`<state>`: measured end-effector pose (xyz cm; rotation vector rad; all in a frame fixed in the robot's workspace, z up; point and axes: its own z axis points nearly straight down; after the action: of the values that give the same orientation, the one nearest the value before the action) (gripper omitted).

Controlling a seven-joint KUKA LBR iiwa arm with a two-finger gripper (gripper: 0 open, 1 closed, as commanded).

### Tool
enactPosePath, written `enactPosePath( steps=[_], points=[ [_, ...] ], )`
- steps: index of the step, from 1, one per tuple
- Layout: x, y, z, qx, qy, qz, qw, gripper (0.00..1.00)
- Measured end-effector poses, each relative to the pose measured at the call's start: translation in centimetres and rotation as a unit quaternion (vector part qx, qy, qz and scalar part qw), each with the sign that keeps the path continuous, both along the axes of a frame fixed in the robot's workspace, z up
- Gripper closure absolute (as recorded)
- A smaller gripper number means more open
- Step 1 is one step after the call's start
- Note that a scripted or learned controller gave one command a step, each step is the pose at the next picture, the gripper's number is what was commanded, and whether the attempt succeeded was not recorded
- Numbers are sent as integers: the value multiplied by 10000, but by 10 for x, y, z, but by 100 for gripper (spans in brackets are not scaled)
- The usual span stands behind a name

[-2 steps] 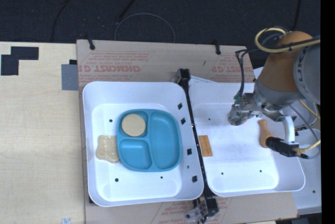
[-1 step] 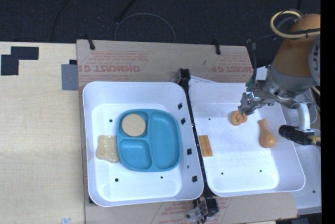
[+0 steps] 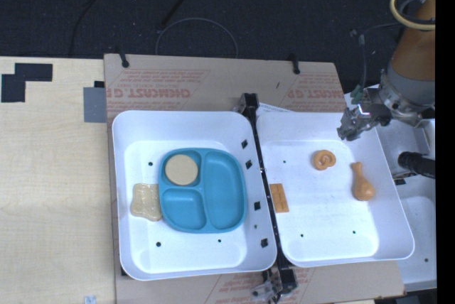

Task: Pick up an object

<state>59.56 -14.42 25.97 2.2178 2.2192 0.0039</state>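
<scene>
Dark floor behind the table [image 3: 50, 153]; the tool [image 3: 353, 123] hangs over the right bin's [image 3: 334, 239] far corner — too small and blurred to judge its state, arm cut off.

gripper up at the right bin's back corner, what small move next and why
Probably shift the gripper forward and toward the left, over the small tan coiled pastry piece in the right white bin, then descend. The gripper sits above the bin's far right rim, and that piece lies nearest.

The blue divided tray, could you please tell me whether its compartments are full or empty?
Mostly empty. The blue divided tray holds one round tan cookie in its upper-left compartment; its other two compartments show bare blue.
</scene>
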Motion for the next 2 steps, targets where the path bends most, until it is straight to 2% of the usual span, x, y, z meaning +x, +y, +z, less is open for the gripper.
enactPosePath(
  steps=[2],
  points=[
    [-15,110,2,16,46,18,10000,100]
  ],
)
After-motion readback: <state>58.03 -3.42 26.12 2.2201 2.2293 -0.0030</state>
